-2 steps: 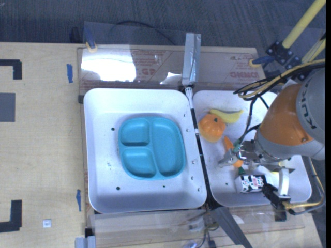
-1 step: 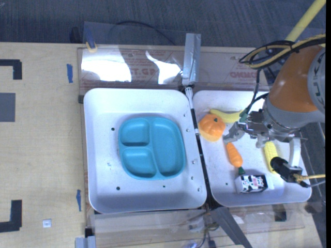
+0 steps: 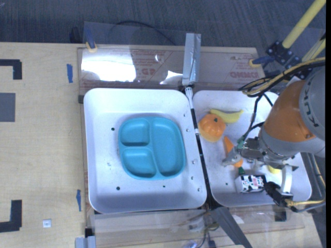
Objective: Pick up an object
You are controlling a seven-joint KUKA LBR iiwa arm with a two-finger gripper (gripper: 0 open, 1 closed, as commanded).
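Bins sit side by side on the bench, seen from a fixed camera above at a slant. My arm point(image 3: 289, 120), grey with an orange band, reaches in from the right and hangs low over the right bin point(image 3: 217, 190). My gripper point(image 3: 239, 156) points down into the middle of that bin, just beside a small orange piece point(image 3: 228, 144); a second bit of orange shows at the gripper's near side. I cannot tell from this angle whether my hand is open or closed, and nothing shows as held.

My wrist sits where it does, I judge, because the loose things to pick from are all in this right bin. An orange, pumpkin-like round fruit point(image 3: 212, 127) lies toward the far left of the bin, touching a yellow banana point(image 3: 227, 115) that lies just beyond it. A small black-and-white patterned object point(image 3: 251, 183) lies near the bin's near edge, just nearer than my gripper. A yellow and white item point(image 3: 280, 177) lies to its right, partly under my wrist, too hidden to name.

The left bin point(image 3: 98, 138) holds one thing: a blue divided plate point(image 3: 152, 146) with three compartments, lying flat in the middle, nothing in its compartments.

Behind both bins stands a clear panel point(image 3: 134, 66) with a grey taped seam. Cables trail off my arm at the right.
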